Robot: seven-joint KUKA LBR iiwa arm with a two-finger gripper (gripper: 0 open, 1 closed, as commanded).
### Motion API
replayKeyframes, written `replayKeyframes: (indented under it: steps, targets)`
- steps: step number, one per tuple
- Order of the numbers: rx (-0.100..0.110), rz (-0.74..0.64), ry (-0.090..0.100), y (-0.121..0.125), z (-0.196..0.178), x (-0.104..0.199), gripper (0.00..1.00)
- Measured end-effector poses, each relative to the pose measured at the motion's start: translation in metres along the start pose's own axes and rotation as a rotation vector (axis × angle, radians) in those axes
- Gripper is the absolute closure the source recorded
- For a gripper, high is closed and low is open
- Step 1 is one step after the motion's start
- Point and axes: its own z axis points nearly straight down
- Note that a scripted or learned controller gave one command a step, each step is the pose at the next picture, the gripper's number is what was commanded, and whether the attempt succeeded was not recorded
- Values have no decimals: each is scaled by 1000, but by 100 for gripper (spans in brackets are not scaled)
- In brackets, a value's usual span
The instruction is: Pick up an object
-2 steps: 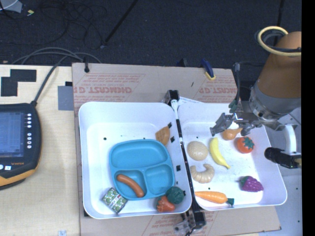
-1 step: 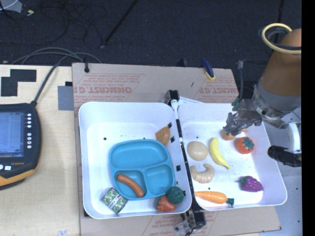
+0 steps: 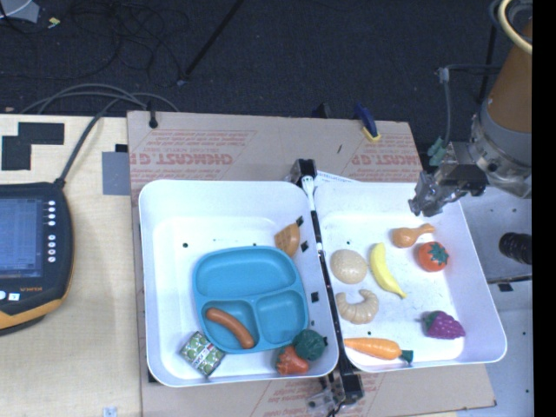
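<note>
The arm enters from the right edge of the camera view, its orange band (image 3: 512,81) at the upper right, tapering down into a grey wrist section (image 3: 502,150). From the wrist the limb angles down and to the left, ending in the dark two-finger gripper (image 3: 426,200). The gripper points down-left and hangs in the air, with nothing visible between its tips. The finger ends are small and dark against the background, so their spacing cannot be judged.
</note>
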Motion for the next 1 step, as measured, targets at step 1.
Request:
replayKeyframes:
  steps: [1]
  targets:
    - [16, -5, 3, 24, 69, 85, 100]
